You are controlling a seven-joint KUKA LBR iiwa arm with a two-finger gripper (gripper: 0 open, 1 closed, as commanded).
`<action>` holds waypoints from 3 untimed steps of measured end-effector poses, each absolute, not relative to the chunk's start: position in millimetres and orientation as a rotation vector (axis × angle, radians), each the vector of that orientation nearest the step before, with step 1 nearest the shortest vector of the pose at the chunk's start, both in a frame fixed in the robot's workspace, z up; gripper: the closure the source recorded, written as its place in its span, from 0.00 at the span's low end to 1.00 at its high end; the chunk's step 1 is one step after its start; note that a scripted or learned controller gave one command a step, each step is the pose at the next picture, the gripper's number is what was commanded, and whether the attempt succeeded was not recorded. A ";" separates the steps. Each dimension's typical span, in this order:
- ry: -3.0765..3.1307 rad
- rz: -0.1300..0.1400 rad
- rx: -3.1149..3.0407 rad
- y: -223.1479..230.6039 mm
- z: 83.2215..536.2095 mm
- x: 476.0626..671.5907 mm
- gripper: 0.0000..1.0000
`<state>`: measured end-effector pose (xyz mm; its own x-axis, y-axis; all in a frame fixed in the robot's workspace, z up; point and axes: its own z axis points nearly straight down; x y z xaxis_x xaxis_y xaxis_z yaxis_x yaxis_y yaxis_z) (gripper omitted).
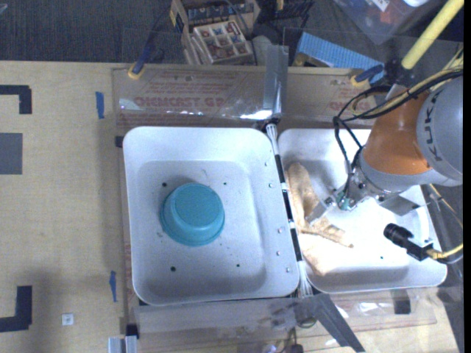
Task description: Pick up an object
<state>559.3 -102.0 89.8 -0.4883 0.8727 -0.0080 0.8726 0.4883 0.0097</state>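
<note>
A blue bowl (193, 212) lies upside down in the middle of the left bin (147, 153). In the right bin (383, 267) a tan elongated object (299, 184) lies along the left wall. A flatter tan piece (326, 232) lies just in front of it. My gripper (321, 210) is down inside the right bin, between these two tan things and very close to them. The arm's orange band (394, 149) rises behind it to the right. Nothing can be made out held at the gripper's tip.
A black cable end (403, 240) and a yellow hose hang over the right bin's right side. A clear plastic panel (199, 98) stands behind the bins, with boxes and clutter beyond it. Blue tape marks sit on the bench at left.
</note>
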 end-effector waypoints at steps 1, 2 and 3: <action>2.655 0.001 1.681 -118.5 125.2 517.7 0.00; 2.705 0.007 1.572 -102.2 91.1 507.5 0.00; 2.703 0.013 1.574 -101.5 101.4 508.4 1.00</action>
